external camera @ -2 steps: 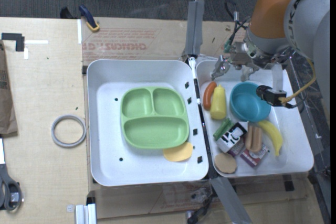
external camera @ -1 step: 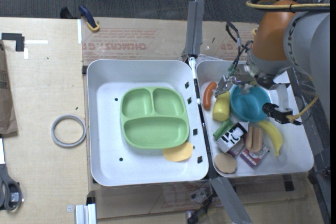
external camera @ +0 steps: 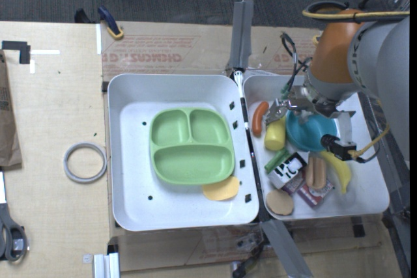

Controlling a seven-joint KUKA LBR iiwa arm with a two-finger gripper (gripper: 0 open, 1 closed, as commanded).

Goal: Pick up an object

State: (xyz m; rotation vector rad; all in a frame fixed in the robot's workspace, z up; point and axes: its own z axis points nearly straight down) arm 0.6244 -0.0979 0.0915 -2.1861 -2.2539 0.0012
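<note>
Two white bins sit side by side before you. Your left bin (external camera: 124,140) holds a green divided plate (external camera: 192,145), with a flat yellow disc (external camera: 221,189) tucked against its near edge. Your right bin (external camera: 371,195) is crowded: an orange-red hot dog (external camera: 259,118) near the dividing wall, a yellow lemon-like piece (external camera: 275,135) just beside it, a blue bowl (external camera: 307,130), a banana (external camera: 341,172), a black-and-white carton (external camera: 288,168), a brown sausage-shaped piece (external camera: 317,171) and a tan round cookie (external camera: 281,204) at the near end. The gripper (external camera: 287,106) hangs low over the far part of that bin, at the blue bowl's edge, close to the lemon-like piece; you cannot tell from here how it is set, nor whether anything sits in it. Out on the bench, a grey ring (external camera: 85,161) lies well left of the bins.
</note>
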